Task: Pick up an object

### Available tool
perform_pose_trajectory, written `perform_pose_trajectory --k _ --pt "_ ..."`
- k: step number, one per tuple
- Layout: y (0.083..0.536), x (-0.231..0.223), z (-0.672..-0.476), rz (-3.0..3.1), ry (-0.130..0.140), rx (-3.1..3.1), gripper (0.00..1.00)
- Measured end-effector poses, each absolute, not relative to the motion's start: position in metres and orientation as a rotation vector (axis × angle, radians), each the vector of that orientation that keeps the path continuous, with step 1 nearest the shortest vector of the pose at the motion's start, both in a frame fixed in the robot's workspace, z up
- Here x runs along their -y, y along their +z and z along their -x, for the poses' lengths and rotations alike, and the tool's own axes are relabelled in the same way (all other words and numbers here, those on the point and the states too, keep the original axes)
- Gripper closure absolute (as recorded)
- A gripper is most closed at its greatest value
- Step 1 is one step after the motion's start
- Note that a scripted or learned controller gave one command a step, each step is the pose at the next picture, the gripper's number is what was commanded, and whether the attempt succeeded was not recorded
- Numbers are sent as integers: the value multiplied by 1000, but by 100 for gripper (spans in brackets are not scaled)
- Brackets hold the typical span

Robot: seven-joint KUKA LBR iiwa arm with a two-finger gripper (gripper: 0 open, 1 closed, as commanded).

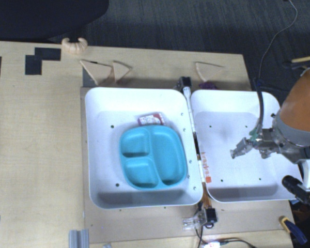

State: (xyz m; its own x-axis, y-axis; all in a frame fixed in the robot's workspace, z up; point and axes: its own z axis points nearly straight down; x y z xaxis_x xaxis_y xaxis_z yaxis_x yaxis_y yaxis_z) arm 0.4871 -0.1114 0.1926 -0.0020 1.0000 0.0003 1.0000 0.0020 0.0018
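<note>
Fingers of gripper: spread, gripping nothing, over right bin | blue tray: in left bin, well left of gripper across the divider | small packet: touching tray's far edge

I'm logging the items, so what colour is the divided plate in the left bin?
Light blue, a plain sectioned plate, seen clearly in the camera view from above.

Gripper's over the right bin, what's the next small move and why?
Probably traverse left across the divider toward the left bin. The gripper hovers above bare white floor of the right bin, while the pickable things, a blue divided plate and a small red-and-white packet at its far edge, lie in the left bin.
</note>
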Motion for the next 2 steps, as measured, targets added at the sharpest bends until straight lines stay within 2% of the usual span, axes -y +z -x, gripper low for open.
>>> perform_pose_trajectory --k 1,2 --pt "193 111 -487 -2219 2 -2223 0" --pt "107 84 -489 -2219 0 -2226 0"
